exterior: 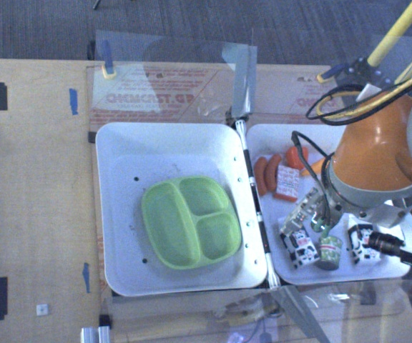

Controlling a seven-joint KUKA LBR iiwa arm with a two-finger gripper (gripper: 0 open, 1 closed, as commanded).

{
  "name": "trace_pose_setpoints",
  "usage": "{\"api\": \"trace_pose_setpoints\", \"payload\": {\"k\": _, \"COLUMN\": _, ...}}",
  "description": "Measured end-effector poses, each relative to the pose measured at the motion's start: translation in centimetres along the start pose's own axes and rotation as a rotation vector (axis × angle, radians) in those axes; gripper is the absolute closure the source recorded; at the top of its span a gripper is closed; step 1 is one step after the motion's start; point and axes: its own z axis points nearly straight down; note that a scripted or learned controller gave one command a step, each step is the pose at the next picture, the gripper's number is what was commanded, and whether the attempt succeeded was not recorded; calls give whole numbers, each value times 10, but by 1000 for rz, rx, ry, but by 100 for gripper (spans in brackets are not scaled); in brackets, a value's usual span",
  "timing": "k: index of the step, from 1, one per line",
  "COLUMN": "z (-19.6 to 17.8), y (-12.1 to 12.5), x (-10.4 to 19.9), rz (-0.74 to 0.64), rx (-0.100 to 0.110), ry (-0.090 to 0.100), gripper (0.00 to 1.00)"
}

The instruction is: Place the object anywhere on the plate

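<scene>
Step in hand: I judge this the pick, not yet the carry; nothing of mine is over the plate.
My gripper (307, 216): low in the right bin (399, 269), near its front-left corner, with my orange-banded wrist above it. Whether it is apart or together I cannot tell; the parts blur into the clutter under them.
Object: I take it to be one of the small things in the right bin. Nearest the front edge lie a black-and-white patterned piece (300, 247), a small greenish cup-like thing (329, 252) touching it, and another black-and-white piece (367, 243) to the right. Which one I am after I cannot tell, and I see none of them plainly gripped.
Farther back: red sausage-like pieces (267, 174) and a red-and-white packet (287, 182) near the bin's left wall.
Plate (190, 221): green, three compartments, lying flat in the left bin (120, 156), nothing on it.
Next move, as I judge it: secure one thing, lift straight up above the walls, then cross left.
Edges: the two bin rims meet in a ridge between me and the plate; a low carry would strike it.
Open room: bare white floor all round the plate, widest at the far side.
</scene>
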Motion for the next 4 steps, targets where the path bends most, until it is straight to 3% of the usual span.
{"api": "trace_pose_setpoints", "payload": {"k": 1, "z": -36, "y": 21, "x": -33, "rz": 113, "rx": 2, "ry": -1, "gripper": 100}}
{"api": "trace_pose_setpoints", "payload": {"k": 2, "z": -83, "y": 47, "x": -38, "rz": 189, "rx": 2, "ry": -1, "gripper": 100}}
{"api": "trace_pose_setpoints", "payload": {"k": 3, "z": 0, "y": 77, "x": 39, "rz": 41, "rx": 3, "ry": 2, "gripper": 100}}
{"api": "trace_pose_setpoints", "payload": {"k": 4, "z": 0, "y": 77, "x": 39, "rz": 41, "rx": 3, "ry": 2, "gripper": 0}}
